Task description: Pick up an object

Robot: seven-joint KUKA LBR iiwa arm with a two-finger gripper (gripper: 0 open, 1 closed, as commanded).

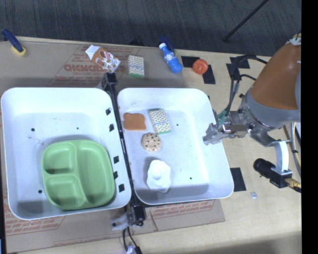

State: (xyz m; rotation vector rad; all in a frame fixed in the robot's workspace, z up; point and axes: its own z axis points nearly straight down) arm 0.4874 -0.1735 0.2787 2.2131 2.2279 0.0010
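Looking down from my camera, nearest me the green divided tray (78, 173) sits in the left bin (21, 105), and a white lump (159, 174) lies in the right bin (193, 102). Beyond the lump I see a speckled cookie (151, 142), then an orange-brown slab (134, 121) beside a patterned packet (160, 120). My gripper (213, 135) hangs over the right bin's right rim, holding nothing that I can see; how its jaws stand I cannot tell. Farther back, a blue bottle (171, 58) lies on the bench.

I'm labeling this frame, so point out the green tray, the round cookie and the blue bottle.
green tray (103, 181): camera view, its right rim.
round cookie (151, 142): camera view, its middle.
blue bottle (172, 61): camera view, its body.
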